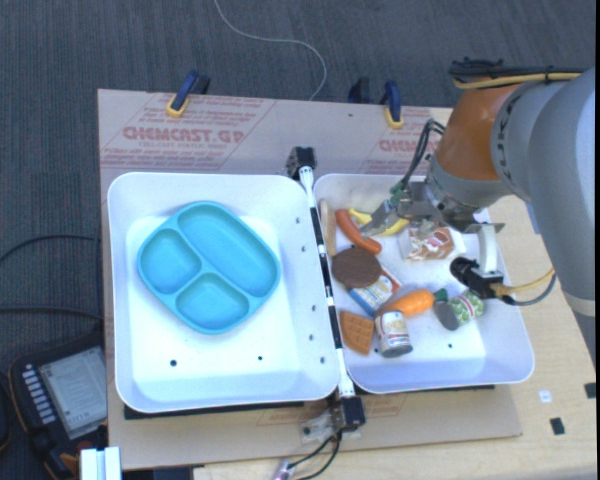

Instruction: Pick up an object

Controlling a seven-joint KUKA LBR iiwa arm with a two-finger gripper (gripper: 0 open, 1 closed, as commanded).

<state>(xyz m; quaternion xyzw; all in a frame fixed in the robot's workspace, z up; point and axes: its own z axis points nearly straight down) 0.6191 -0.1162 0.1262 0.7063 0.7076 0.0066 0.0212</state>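
The right bin (500,363) holds a heap of small things: a red sausage (358,232), a brown round patty (356,266), a yellow banana-like piece (364,217), an orange carrot (416,303), a small tin can (394,333), a tan cracker (356,332), a blue packet (372,294), a clear wrapped item (429,245) and a green-grey can (462,307). My gripper (398,213) hangs low over the bin's far part, just right of the yellow piece and the sausage. I see nothing held in it.
The left bin (140,368) carries a blue divided plate (208,265). A black clip (302,160) sits on the ridge between the bins. The grey arm with its orange band (475,133) covers the right bin's far right corner. Blue clamps (185,90) pin the board's far edge.
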